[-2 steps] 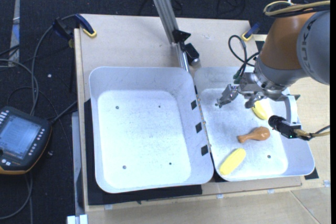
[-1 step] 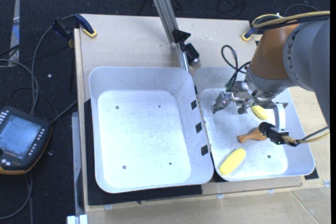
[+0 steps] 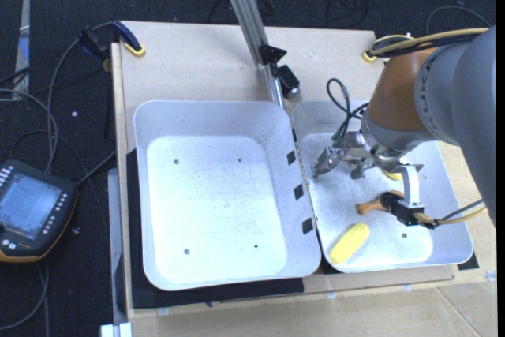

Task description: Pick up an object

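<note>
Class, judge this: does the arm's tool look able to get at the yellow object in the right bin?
Probably yes: the yellow object lies uncovered in the right bin, and the tool hovers over that same bin, with nothing between them.

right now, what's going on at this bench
A grey robot arm with an orange band reaches in from the right, its two-finger gripper low over the right-hand shallow white bin, near its left wall. A yellow oblong object and a small brown piece lie in that bin, apart from the gripper. No object looks lifted yet.
</note>
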Motion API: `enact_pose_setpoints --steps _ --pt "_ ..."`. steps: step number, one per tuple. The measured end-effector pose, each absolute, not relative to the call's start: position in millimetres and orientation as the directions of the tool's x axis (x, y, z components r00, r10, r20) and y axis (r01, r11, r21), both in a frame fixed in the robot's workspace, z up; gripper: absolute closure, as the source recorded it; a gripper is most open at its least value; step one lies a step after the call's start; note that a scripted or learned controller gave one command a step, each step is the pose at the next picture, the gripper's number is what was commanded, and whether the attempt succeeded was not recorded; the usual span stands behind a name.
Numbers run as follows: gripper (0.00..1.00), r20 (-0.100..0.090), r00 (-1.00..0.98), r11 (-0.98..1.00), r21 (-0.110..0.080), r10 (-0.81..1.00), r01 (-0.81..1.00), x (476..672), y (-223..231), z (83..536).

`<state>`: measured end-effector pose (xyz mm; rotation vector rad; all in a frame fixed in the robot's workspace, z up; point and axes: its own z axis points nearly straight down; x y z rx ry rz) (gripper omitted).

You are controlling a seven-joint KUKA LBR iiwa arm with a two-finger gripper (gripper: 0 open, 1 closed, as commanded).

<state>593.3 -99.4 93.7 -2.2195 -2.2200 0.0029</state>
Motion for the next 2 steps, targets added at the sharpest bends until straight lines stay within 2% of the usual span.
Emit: enact_pose_setpoints --steps 1,2 --pt "1.00 0.000 0.000 0.000 0.000 1.000 1.000 594.2 -100 106" --pt "1.00 0.000 0.000 0.000 0.003 1.000 1.000 590.6 -103 149"
